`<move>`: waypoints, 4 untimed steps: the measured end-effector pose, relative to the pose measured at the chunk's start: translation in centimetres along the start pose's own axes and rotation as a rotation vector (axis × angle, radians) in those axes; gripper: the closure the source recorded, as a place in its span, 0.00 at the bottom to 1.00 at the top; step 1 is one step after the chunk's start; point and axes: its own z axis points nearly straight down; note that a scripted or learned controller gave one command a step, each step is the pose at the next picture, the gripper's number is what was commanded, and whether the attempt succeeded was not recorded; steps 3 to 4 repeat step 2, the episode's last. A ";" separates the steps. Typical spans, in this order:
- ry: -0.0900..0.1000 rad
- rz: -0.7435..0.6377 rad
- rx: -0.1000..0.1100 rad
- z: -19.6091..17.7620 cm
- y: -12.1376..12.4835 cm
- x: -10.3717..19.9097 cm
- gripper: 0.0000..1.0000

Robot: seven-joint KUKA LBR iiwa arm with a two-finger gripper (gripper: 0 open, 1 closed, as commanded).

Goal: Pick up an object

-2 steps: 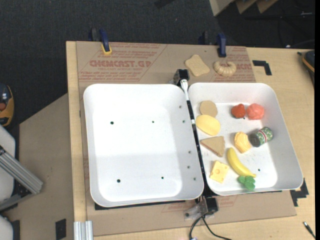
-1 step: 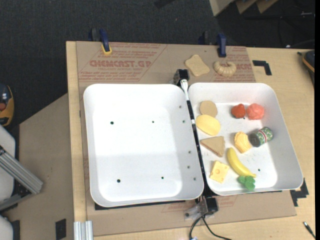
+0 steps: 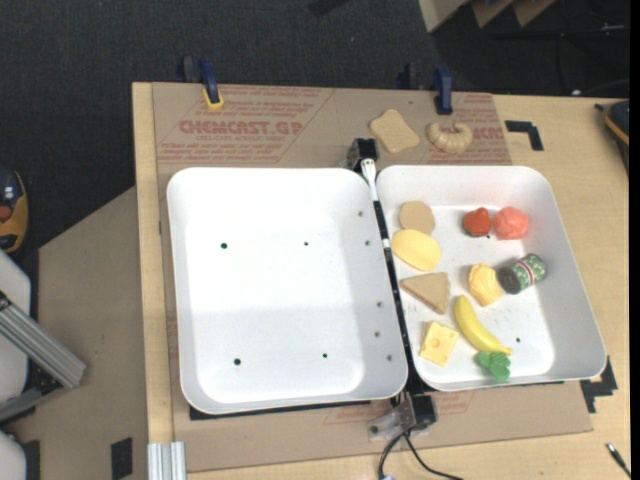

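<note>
Toy banana (image 3: 478, 326) is lying in the right bin (image 3: 565, 278), near its front edge, with its long axis running on a slant from the upper left down to the lower right. Its lower tip is pointing toward a green leafy toy (image 3: 494, 365), which is sitting just beside it. A holed cheese wedge (image 3: 438, 343) is resting just left of the banana, and a tan triangular slice (image 3: 428, 290) is lying above the cheese, its point aimed left toward the divide between the bins. A yellow oval piece (image 3: 416, 249) and a tan rounded piece (image 3: 416, 216) are sitting farther back along the same side. A small yellow toy (image 3: 484, 284) is touching a dark can with a green label (image 3: 521, 273), which is lying tilted on its side. Two red pieces (image 3: 495, 222) are sitting side by side near the back. The left bin (image 3: 200, 268) is standing alongside. On the table (image 3: 150, 168) behind the bins, a toy bread slice (image 3: 394, 131) and a tan ring-shaped pastry (image 3: 450, 135) are lying near each other.
</note>
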 end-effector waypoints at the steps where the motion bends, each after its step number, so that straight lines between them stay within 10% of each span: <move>1: 0.007 -0.005 0.014 14.6 1.6 0.5 1.00; 2: -0.006 -0.010 -0.021 -1.0 4.5 1.8 1.00; 4: -0.006 -0.010 -0.021 -1.0 4.5 1.8 1.00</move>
